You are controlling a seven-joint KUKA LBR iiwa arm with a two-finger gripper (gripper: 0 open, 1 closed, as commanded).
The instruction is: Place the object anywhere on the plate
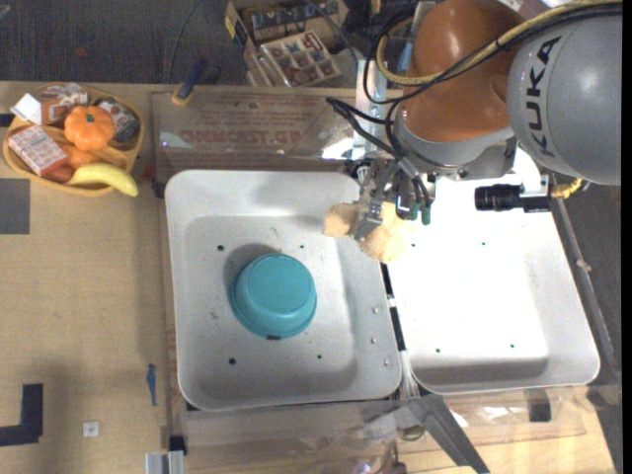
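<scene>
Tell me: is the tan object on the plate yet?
No. The tan object sits at the end effector, above the bins' shared edge, apart from the teal plate.

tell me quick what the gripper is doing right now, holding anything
Gripper: shut on the tan object, held over the divide between the two bins, up and to the right of the teal plate.

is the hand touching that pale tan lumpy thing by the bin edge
Touching: the camera view shows the hand closed around the pale tan lumpy object, which bulges out either side of it, above the left white bin's right rim.
</scene>
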